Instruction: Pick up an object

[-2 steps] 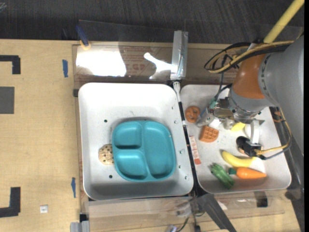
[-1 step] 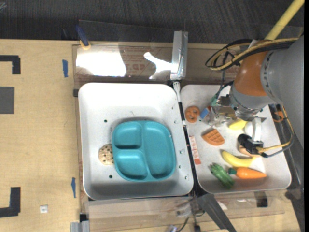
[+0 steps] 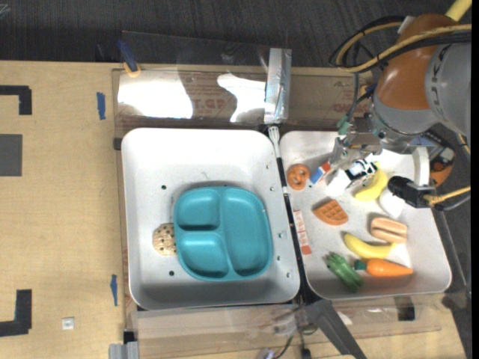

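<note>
Your gripper is down over the far part of the right bin, and from up here you cannot tell whether it is holding anything. Just beyond it toward the bin's outer side lies a short banana, close enough that the two look to be touching. To its other side, toward the divider, sits a small orange pumpkin. Nearer the camera from the gripper you've got an orange waffle, then a hot dog, a second banana, a carrot and a green vegetable at the near rim. Well away, across the divider, your left bin holds a teal divided tray with a cookie tucked against its far-side edge.
</note>
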Motion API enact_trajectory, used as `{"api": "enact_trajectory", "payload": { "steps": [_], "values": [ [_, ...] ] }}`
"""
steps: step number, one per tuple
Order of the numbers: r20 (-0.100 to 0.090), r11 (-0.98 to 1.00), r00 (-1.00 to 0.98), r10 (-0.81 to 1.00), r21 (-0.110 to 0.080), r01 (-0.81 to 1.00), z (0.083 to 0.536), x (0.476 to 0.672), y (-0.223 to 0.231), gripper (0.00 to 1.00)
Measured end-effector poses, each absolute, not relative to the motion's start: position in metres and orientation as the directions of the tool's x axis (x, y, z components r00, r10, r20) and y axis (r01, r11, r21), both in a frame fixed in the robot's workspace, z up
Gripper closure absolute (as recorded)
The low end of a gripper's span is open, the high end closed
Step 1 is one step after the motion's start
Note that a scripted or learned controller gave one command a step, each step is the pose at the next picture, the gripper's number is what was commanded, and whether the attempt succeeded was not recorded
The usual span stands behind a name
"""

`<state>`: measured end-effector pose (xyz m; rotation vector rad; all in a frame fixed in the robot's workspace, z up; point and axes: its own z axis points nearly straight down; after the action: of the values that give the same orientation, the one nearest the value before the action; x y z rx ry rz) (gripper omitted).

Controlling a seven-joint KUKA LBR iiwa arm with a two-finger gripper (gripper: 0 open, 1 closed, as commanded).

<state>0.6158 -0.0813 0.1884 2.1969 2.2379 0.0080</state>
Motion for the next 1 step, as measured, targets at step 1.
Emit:
{"api": "enact_trajectory", "payload": {
  "steps": [1],
  "values": [
    [-0.001,0.018,-0.018,1.000,0.000,1.000,0.1849,0.6142,-0.0815,0.00]
  ]
}}
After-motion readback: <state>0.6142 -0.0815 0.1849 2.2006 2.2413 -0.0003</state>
